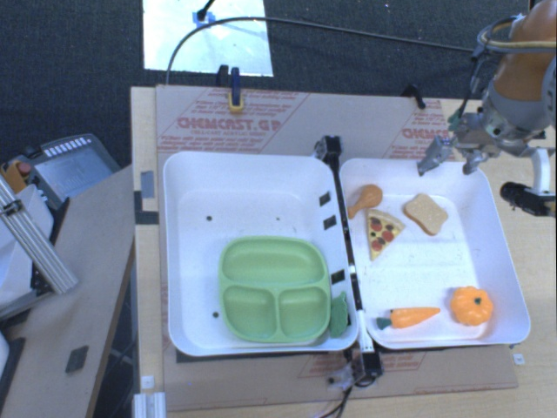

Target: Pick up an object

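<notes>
A robotics lab: white bins (258,171) clamped to a cardboard-topped bench (287,116), cables trailing over dark carpet (78,50).

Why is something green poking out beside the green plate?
A small green thing is wedged between the green divided plate and the left bin's wall, partly hidden, so I can't tell what it is. The toy foods in the right bin lie tidily.

Arm (522,68) cut off at right edge; green item (338,317) half-hidden behind tray (271,287).

Clamp (235,90) on cardboard sheet (287,116)
</notes>
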